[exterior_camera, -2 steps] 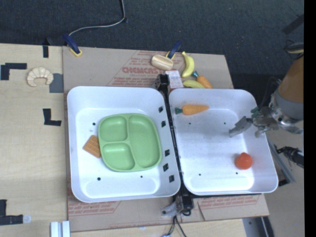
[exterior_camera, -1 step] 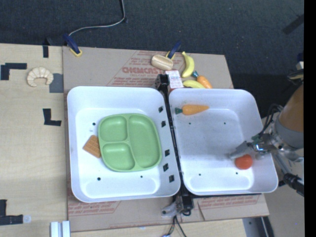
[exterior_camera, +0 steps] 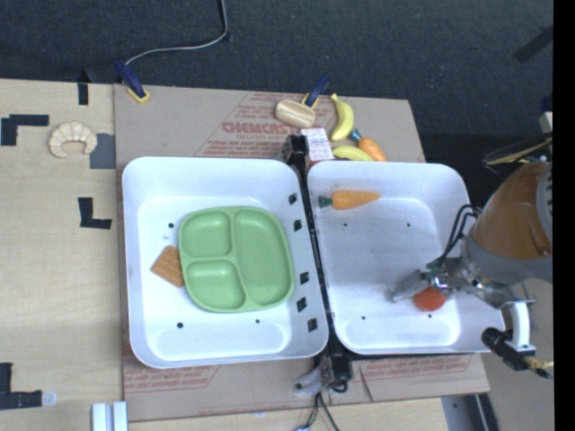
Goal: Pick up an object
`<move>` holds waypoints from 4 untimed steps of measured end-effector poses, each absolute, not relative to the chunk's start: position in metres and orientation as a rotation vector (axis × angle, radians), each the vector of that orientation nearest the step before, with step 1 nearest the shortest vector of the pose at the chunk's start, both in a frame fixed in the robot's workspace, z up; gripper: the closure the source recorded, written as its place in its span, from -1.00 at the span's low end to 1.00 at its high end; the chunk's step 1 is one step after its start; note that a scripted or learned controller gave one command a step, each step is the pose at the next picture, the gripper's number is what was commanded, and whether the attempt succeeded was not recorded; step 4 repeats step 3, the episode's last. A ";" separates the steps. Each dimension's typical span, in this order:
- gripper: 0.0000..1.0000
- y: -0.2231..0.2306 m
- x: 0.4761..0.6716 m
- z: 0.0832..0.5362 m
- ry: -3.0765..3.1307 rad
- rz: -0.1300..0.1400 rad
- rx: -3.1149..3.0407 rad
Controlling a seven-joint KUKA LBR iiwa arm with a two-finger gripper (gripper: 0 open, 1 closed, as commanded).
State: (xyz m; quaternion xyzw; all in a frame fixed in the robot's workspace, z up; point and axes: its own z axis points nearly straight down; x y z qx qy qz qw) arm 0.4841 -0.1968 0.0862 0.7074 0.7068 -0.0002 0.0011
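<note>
Arm reaches in from the right, gripper (exterior_camera: pixel 422 287) low in the right bin (exterior_camera: pixel 377 241), near its front-right corner. A small red round object (exterior_camera: pixel 430 299), likely a toy tomato, sits right at the fingertips, touching or just under them. Can't tell if the fingers are open or closed, or if the tomato is actually between them; too dark and small there.

Step in hand, as a judgement: closing on the tomato for the pick. To do it well the fingers should straddle the ball across its middle, come down square to the bin floor, and close slowly, since a round thing squirts out sideways if pinched off-centre.

Room: bin wall is close on the front and right of the tomato, so little slack that way; open floor lies to the left and toward the back. A toy carrot (exterior_camera: pixel 350 199) lies near the back wall, well apart. Left bin (exterior_camera: pixel 144 268) holds a green divided plate (exterior_camera: pixel 237 259) with an orange cracker-like piece (exterior_camera: pixel 168 266) tucked at its left edge. Straight lift looks clear.
</note>
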 end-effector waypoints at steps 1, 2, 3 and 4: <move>1.00 -0.197 0.485 0.096 2.216 -0.001 2.219; 1.00 -0.145 0.486 0.087 2.217 0.003 2.217; 1.00 -0.079 0.532 0.184 2.224 0.001 2.219; 1.00 -0.079 0.532 0.184 2.224 0.001 2.219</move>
